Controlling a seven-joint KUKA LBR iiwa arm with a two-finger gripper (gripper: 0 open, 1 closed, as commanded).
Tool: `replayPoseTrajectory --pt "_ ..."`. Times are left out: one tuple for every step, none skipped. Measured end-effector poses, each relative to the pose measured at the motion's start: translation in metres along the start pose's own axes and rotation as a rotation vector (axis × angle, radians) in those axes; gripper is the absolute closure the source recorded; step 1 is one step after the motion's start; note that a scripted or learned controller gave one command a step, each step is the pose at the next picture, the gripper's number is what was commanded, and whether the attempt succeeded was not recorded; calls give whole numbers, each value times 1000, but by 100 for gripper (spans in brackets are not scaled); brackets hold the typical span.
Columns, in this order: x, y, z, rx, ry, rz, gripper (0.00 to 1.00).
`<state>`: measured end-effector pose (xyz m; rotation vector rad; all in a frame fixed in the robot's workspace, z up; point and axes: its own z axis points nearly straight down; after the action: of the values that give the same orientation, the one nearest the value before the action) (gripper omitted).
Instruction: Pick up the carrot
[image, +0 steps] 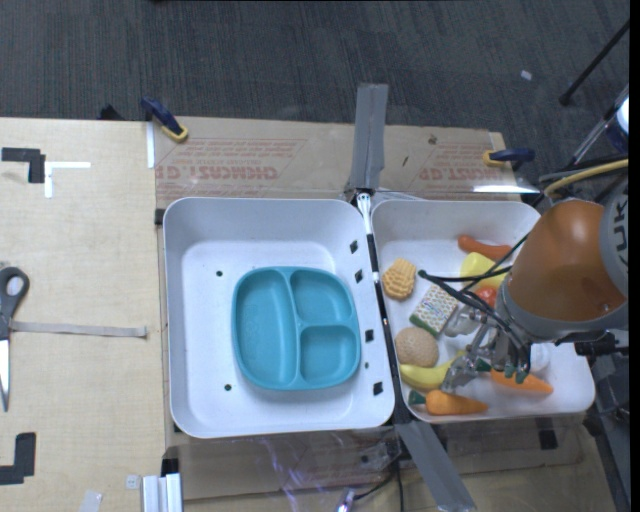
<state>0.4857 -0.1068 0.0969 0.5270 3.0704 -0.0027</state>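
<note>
Orange is the problem here: several orange carrot-like pieces sit in the right bin (575, 400), lower right of frame. One carrot (455, 403) lies along the bin's near wall at the bottom. A second orange piece (523, 380) with a bit of green on it lies just right of the gripper (468, 366). A third (484, 245) sits at the bin's upper edge, well apart.

The gripper is low over the clutter in the lower part of the right bin, between the near carrot and the second one. Can't tell whether its fingers are apart or together; cables and the wrist block that. Nothing visibly held.

Orientation: the near carrot's long axis runs roughly left-right in frame, nearly parallel to the bin's near wall, fatter end to the left and tapering right as far as I can judge. The second one also runs roughly left-right, tilted down to the right.

My read on doing this well:
- Commit to one carrot.
- Close across the short axis, so the jaw line is perpendicular to the left-right run.
- Grab near mid-body, not the taper.
- The near carrot is tight against the wall, and the banana (424, 375) and the tan bread roll (417, 347) are just beside it. Little finger room, so descend straight.
- The second carrot looks more open on its right side.

The teal divided plate (297, 327) in the left bin (190, 300) is irrelevant.
</note>
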Motion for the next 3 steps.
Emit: replayPoseTrajectory --pt "-62 -49 -41 3 20 69 0" --pt "-23 -87 5 4 23 142 0" --pt "-2 -18 4 4 21 182 0"
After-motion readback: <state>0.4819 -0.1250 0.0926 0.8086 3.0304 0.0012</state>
